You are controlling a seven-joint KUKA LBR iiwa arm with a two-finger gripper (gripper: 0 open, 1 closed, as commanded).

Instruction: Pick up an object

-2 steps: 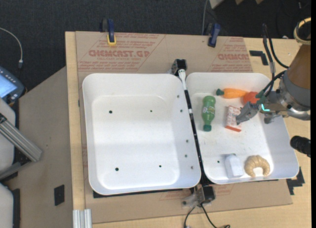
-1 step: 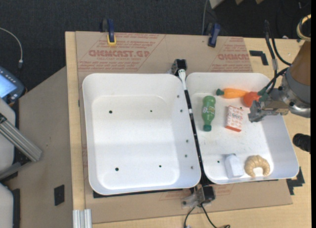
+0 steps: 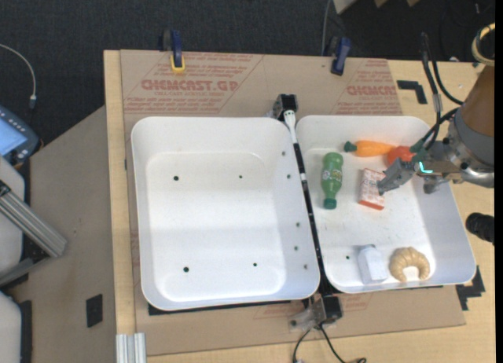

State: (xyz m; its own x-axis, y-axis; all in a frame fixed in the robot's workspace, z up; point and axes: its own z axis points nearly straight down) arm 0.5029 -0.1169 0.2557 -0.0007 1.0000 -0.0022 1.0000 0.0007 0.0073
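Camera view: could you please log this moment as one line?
gripper: above right bin | nearest: red-white packet | carrot, green bottle, croissant: lying in bin

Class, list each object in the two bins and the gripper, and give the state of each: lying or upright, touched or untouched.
Green bottle: lying on its side, untouched.
Carrot: lying flat by the far wall.
Red-and-white packet: lying flat, under the gripper's tip.
Croissant: resting near the front rim.
Grey block: beside the croissant.
Gripper: low over the packet, nothing visibly held.

Grey arm [image 3: 481,122] with dark pincer [image 3: 409,174] (a small teal light glows).
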